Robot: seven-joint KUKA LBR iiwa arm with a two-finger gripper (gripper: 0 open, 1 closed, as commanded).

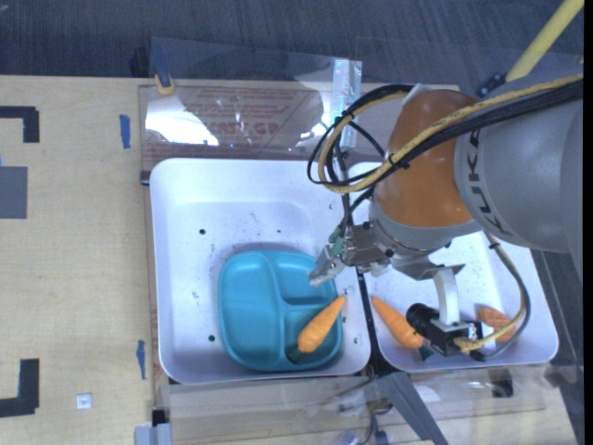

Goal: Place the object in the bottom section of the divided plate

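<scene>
Carrot (321, 327) is lying across the teal divided plate's (255, 318) near-right rim, gripper (338, 260) hovering just above; can't tell jaw state. Risk: it's rolling off into the bin (185, 248).

The arm (528, 170) is grey metal with a broad, rounded orange band (424, 170) above the wrist. Dark lettering runs along the grey casing beside the band. Black and yellow cables (357, 151) loop from the band's side, and a yellow hose (556, 26) runs off toward the upper right.
</scene>
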